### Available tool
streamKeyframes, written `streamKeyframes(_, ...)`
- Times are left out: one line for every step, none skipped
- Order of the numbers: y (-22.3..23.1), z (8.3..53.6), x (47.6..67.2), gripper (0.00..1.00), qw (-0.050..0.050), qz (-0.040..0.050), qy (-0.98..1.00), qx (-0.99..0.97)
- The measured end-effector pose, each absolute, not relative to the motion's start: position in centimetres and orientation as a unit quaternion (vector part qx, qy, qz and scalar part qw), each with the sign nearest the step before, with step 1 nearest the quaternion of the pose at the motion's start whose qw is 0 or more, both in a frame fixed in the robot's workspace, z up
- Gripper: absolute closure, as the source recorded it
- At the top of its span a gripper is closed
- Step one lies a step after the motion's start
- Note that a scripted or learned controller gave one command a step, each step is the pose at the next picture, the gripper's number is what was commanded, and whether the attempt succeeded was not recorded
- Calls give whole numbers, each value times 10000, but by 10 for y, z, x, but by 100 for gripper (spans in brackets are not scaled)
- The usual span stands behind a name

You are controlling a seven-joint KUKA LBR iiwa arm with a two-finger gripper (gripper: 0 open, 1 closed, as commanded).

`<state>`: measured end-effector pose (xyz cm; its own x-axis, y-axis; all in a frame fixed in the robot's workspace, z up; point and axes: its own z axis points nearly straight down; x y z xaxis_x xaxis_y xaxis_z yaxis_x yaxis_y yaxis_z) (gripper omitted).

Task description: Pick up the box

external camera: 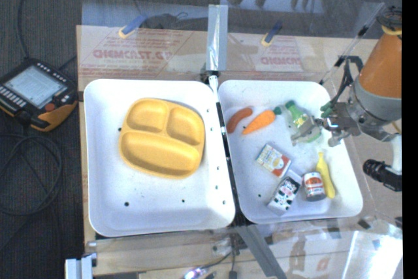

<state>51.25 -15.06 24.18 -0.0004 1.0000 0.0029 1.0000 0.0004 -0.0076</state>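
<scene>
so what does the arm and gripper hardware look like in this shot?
The arm is a grey KUKA iiwa with a bulbous orange band above the wrist. The gripper is a small dark-and-silver metal two-finger unit with thin dark cables looping near its mount. No markings are legible.

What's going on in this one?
A robot arm reaches in from the right over the right bin, its end effector low near a green item at the back. The box lies untouched mid-bin, with a carrot, a cow-print carton and a can around it. A yellow tray sits in the left bin.
</scene>
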Motion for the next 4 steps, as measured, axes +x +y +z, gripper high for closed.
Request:
streamKeyframes(-113, 103, 530, 0, -76, -50, -7192, -6947)
streamKeyframes(-113, 111, 531, 100, -74, -58, -7181, -6959)
streamKeyframes(-54, 263, 548, 100, -10, 6, -7224, -6914)
streamKeyframes(-54, 263, 548, 0, -11, 9, -7222, -6917)
